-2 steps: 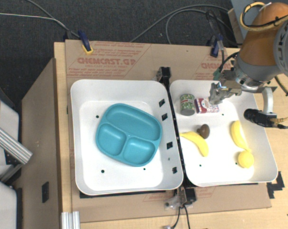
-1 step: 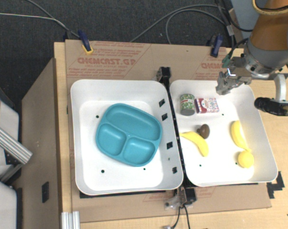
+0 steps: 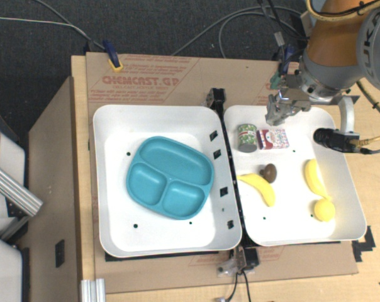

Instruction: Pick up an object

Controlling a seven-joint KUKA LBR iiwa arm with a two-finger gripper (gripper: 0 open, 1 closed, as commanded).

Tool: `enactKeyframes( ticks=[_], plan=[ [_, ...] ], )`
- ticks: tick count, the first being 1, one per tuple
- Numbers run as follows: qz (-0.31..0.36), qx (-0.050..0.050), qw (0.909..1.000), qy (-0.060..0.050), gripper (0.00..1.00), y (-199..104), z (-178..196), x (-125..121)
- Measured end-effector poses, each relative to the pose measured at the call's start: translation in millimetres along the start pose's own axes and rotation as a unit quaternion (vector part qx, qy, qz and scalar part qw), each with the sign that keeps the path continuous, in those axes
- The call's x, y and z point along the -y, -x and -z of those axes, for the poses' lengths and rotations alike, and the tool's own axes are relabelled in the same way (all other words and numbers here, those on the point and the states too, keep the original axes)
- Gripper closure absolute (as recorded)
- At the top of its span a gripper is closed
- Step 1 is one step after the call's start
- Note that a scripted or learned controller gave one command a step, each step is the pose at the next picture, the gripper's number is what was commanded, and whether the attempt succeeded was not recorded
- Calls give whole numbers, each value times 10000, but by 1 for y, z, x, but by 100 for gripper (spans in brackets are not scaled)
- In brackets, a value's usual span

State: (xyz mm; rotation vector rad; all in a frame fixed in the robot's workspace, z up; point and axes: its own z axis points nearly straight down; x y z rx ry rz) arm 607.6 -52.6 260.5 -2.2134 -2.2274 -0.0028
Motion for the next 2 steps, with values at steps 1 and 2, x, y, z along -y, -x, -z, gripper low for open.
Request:
enactKeyframes(
  ticks=[1,2],
  plan=[
    [2,-3,10000,-19,100,-56,-18,-5],
    [-8,5,10000,-20,100,-107,-32,-6]
  ],
)
